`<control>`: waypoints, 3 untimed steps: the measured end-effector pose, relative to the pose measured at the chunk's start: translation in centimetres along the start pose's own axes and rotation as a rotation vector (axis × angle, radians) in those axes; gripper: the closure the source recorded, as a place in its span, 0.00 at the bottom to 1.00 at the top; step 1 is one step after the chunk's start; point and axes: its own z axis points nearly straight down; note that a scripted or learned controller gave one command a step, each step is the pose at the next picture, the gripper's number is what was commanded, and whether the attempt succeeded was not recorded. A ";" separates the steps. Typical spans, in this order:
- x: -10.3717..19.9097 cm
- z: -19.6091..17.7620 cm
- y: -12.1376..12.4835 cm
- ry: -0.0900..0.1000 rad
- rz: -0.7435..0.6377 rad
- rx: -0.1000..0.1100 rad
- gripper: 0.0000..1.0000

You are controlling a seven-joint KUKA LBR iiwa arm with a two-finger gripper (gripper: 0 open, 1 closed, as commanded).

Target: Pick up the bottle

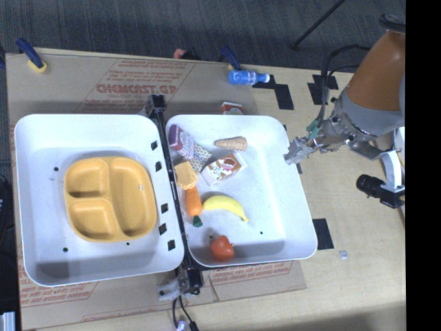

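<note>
White plastic makes up the two shallow bins that sit side by side on the bench in the camera view, the left bin (27, 185) and the right bin (296, 212), meeting along a black-clipped seam. One yellow divided tray (110, 197) with three compartments lies in the left bin. The right bin holds seven things, all toward its left half: one small purple packet (178, 141) at the upper left, one tan bread roll (231, 143) near the top, one red and white snack packet (224, 169) in the middle, one orange block (185, 174) against the seam, one carrot (193, 203) just below it, one banana (225, 206) to the right of the carrot, and one red tomato (222, 247) near the front wall. One blue bottle (242, 78) lies on its side on the bench behind the right bin, outside both bins, with a white cap end pointing right. The arm (375, 81) reaches in from the right, and its gripper (298, 152) hangs at the right bin's right rim, well apart from the bottle. Whether the fingers are parted or closed cannot be told at this angle; nothing is seen between them. Two blue clamps (31, 55) grip the bench's far edge.
</note>
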 end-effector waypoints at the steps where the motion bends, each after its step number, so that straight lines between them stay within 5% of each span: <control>1: 1.0 -2.8 -6.8 0.000 -0.062 -0.001 1.00; 2: 1.1 2.1 -6.8 0.000 -0.166 -0.001 1.00; 3: 10.2 5.8 -5.5 0.000 -0.041 0.000 1.00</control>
